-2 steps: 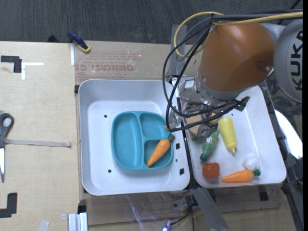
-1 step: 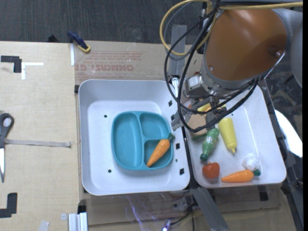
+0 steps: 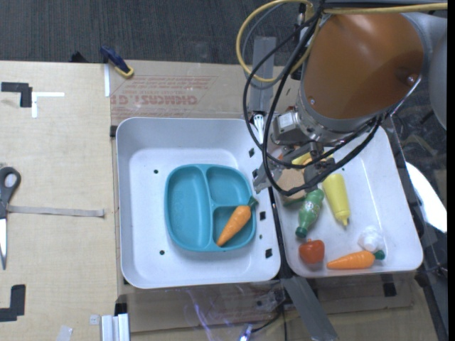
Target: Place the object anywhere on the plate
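green bottle [image 3: 309, 212], yellow bottle [image 3: 337, 197], tomato [image 3: 311, 251], 2nd carrot [image 3: 350, 261] in rt bin; scissors [image 3: 6, 204] far left.

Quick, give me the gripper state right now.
Gripper: cannot be told; the arm's wrist covers it, over the right bin.

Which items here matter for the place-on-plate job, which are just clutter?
Job:
- teal divided plastic plate, left bin
- orange toy carrot lying in the plate's lower right compartment
- arm's gripper, over the right bin

Lying about, right bin:
- green toy bottle
- yellow toy bottle
- red toy tomato
- second orange carrot
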You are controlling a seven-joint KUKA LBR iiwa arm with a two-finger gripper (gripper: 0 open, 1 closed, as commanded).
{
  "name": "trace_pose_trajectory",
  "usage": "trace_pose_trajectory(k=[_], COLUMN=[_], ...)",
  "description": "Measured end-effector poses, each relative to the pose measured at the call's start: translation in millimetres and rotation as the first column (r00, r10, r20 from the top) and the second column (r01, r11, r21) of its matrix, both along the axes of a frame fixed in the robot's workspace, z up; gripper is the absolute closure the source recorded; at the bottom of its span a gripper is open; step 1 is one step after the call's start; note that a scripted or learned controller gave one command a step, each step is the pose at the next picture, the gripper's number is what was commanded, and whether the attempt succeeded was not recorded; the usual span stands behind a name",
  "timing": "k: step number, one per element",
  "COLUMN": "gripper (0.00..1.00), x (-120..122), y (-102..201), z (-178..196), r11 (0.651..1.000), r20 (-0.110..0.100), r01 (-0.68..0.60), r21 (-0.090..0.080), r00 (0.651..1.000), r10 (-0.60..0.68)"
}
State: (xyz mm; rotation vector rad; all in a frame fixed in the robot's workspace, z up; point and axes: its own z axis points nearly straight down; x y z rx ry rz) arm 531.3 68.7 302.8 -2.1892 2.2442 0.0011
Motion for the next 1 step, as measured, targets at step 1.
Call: trace_pose_trajectory(k=[1], gripper=[0.0], x=[0.0], y=[0.0], z=[0.0], r11=[1.0], r20=[0.0], r01=[0.0], r21=[0.0], r00=[1.0], r10=[0.0])
